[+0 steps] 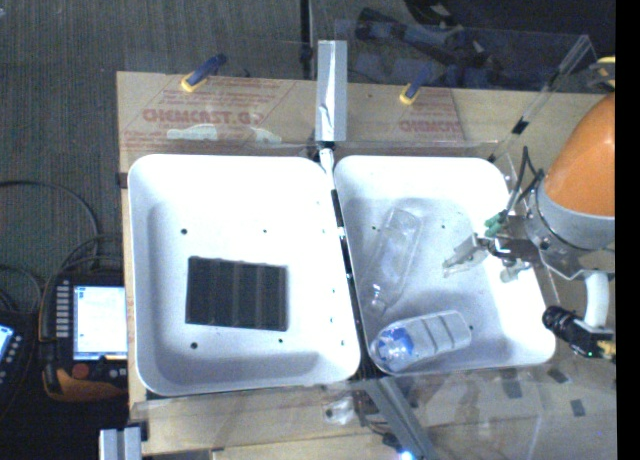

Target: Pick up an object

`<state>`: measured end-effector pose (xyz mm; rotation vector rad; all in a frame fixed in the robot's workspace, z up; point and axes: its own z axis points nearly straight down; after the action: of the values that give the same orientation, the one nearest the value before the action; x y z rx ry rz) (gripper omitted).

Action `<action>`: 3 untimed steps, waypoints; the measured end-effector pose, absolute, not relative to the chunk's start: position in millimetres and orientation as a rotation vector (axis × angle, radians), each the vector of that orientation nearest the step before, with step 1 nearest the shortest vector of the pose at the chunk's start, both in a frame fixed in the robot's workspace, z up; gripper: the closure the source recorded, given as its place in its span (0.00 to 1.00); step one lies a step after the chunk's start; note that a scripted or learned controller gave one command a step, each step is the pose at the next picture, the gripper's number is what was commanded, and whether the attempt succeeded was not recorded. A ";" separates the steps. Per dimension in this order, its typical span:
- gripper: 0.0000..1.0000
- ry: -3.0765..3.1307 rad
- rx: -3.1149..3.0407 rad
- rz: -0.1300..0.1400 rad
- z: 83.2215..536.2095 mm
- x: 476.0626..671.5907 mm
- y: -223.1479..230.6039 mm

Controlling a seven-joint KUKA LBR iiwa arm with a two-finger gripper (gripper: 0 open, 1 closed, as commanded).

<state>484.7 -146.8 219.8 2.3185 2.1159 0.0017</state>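
Reaching in from the right edge of the frame, the tool (pixel 462 256) hangs over the right bin (pixel 500 333), its pale fingers spread apart with nothing between them. Just to its left a clear plastic bottle (pixel 393 248) lies slanted in the middle of that bin, apart from the fingertips. Lower in the frame, near the bin's bottom rim, a second clear bottle with a blue cap end (pixel 422 338) lies on its side. Further left, the left bin (pixel 150 198) holds a flat dark ribbed block (pixel 237 293). Both bins sit on the table (pixel 420 113).
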 end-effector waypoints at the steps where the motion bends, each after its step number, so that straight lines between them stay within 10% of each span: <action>1: 0.00 2.175 2.270 -0.001 173.5 483.8 -156.8; 2: 0.00 2.328 2.111 -0.002 147.5 483.8 -201.9; 3: 0.00 2.197 2.240 0.002 93.3 558.1 -173.5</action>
<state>558.1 -173.5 93.3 2.2400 2.1975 0.0018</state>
